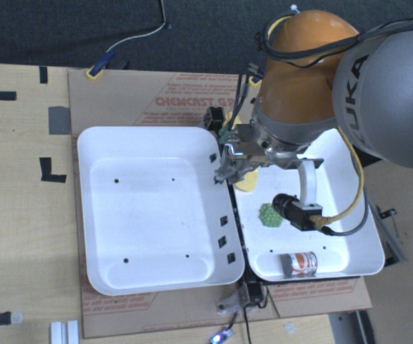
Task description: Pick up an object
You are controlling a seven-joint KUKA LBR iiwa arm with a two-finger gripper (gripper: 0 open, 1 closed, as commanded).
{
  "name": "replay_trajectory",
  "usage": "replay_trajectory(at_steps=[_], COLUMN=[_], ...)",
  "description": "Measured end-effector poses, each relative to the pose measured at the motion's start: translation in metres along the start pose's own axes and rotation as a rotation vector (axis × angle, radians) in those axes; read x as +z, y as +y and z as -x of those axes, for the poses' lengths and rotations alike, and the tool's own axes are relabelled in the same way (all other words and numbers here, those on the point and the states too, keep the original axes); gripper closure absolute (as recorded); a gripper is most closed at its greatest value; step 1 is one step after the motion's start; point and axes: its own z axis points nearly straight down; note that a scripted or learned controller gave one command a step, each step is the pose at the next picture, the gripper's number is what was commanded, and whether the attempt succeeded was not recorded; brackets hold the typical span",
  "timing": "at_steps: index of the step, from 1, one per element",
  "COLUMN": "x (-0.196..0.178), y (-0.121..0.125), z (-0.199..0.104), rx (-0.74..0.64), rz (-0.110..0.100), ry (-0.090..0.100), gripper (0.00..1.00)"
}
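In the camera view, the arm [314, 70] was observed over the right bin [357, 253], with the gripper [236, 165] lowered at that bin's left wall, close to the divide with the left bin [149, 206]. Whether the claw was released or clenched could not be told. A pale yellow object [247, 183] was noted just beneath the gripper, partly hidden by it. A green, knobbly object [270, 215] was seen nearby, beside a black fitting [292, 211] on the arm. A small can [300, 264] with a red band was recorded lying on its side near the front wall. It was judged that a grasp so close to the wall risked striking the rim or pushing the yellow object aside rather than enclosing it.
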Motion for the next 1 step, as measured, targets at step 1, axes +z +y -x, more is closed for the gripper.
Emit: replay_trajectory(at_steps=[1], x=[-0.1057], y=[-0.0133], z=[0.011], rx=[0.008], rz=[0.018], ry=[0.0], gripper=[1.0])
